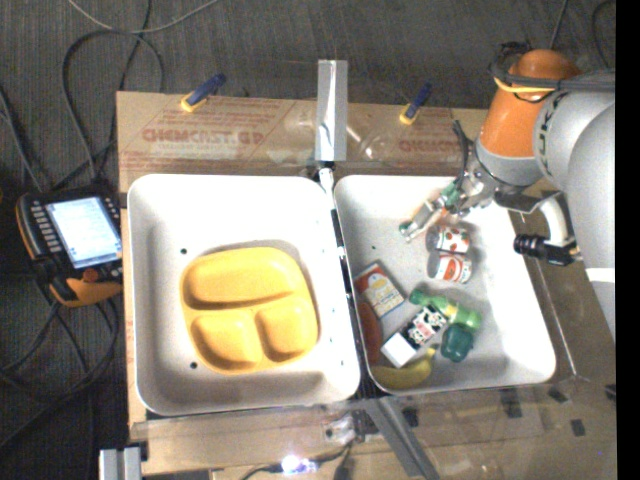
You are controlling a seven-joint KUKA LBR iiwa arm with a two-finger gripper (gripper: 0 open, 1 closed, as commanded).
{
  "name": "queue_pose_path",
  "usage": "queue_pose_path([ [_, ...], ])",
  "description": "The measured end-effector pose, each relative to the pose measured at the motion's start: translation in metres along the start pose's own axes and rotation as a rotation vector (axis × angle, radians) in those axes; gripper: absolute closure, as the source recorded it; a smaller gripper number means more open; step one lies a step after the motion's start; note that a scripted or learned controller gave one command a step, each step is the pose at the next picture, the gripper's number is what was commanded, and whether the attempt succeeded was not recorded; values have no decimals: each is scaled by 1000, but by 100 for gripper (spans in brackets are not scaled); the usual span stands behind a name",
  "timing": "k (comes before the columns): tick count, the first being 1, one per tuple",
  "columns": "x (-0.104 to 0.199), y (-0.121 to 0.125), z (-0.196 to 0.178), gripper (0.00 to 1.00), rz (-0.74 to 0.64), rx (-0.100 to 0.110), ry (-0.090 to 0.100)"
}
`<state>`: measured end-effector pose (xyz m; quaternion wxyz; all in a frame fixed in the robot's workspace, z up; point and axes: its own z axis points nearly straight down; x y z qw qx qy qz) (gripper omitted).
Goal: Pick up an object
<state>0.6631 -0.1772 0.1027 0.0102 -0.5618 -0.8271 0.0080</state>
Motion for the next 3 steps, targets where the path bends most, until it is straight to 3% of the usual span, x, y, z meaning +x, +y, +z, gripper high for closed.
queue_pose_path([
  [1,-12,-3,15,0,-124,-3,0],
  [2,-14,1,2,100,-125,-23,-18],
  [3,48,10,-99,100,-335,-24,-14],
])
